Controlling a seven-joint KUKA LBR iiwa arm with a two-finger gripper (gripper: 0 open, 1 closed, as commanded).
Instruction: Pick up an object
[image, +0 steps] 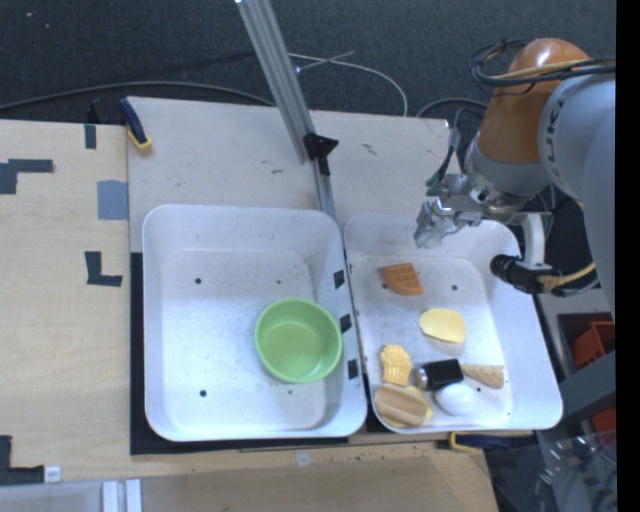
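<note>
Your nearest target, the flat brown waffle-like piece (401, 279), lies in the right white bin (520, 400), just below the hand (432, 230). I cannot tell whether the hand is spread. Bring it down squarely over the piece, clear of the bin wall.

green bowl (298, 340), white bins (180, 225), orange-brown waffle (401, 279), pale yellow chip (442, 325), orange arm band (520, 95)
</note>
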